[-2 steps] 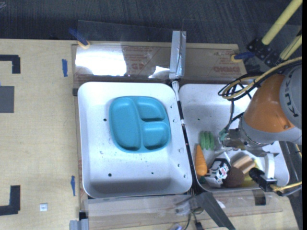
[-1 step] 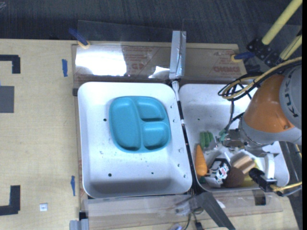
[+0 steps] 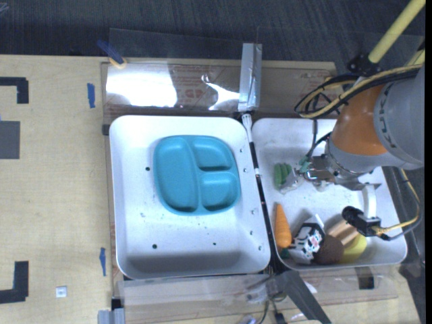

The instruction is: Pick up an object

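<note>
My gripper [image 3: 302, 173] hangs low over the upper left part of the right bin [image 3: 393, 251], with the grey arm and its orange band behind it to the right. Just left of the gripper lies a small green object [image 3: 281, 174], close to it or touching; I cannot tell which. An orange carrot [image 3: 282, 226] lies along the bin's left wall. At the bin's front sit a black-and-white object [image 3: 310, 239], a brown object [image 3: 337, 238] and a yellow object [image 3: 356, 246], bunched together.
The left bin [image 3: 128, 201] holds a blue divided plate [image 3: 197, 173]. A narrow ridge [image 3: 256, 181] separates the two bins. Cables loop above the arm at the back right. A yellow pole [image 3: 398, 20] slants at the top right.
</note>
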